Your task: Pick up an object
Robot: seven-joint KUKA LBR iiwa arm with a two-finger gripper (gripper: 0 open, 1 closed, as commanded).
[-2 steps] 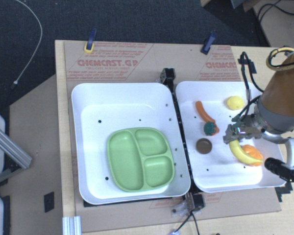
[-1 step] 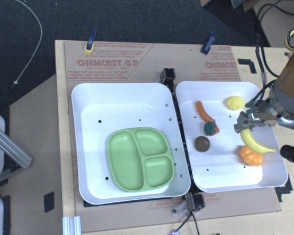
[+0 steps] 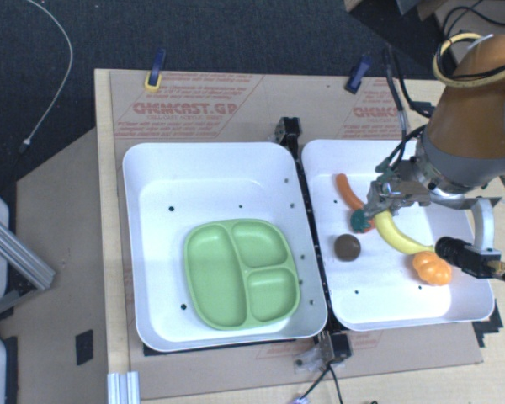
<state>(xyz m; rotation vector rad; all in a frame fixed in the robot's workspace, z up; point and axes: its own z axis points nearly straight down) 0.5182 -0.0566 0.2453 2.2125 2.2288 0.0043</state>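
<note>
Fingers (image 3: 375, 212) state unclear, over teal object (image 3: 358, 220); carrot (image 3: 348, 191), banana (image 3: 398, 234), brown ball (image 3: 347, 247), orange (image 3: 431, 267) near.

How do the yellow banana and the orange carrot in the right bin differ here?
The curved yellow banana is thicker and longer than the slim orange carrot. The banana lies nearer the bin's front, beside the round orange fruit; the carrot lies further back. Both lie flat in the right white bin, running down-right, beside the pincer.
</note>
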